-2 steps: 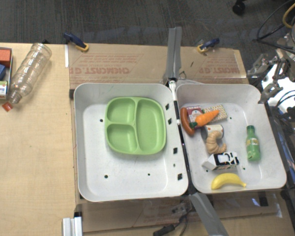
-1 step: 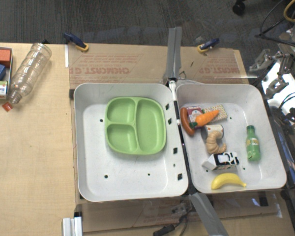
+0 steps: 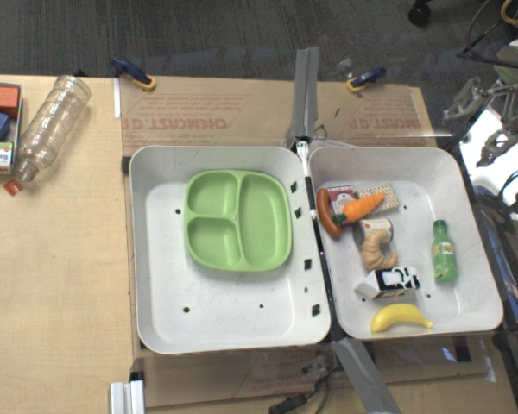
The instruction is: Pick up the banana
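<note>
Lying near the front edge of the right bin [image 3: 466, 188], the banana [image 3: 400, 319] sits just below a small carton [image 3: 388, 283]. Whether the tool is open or shut, I cannot tell. A green plate [image 3: 239, 221] rests in the left bin [image 3: 155, 257].

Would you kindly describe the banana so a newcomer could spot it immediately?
Look at the right-hand white bin, then at its near edge. The banana lies there, just below the small black-and-white carton. It is the only plain yellow, curved item in that bin.
</note>
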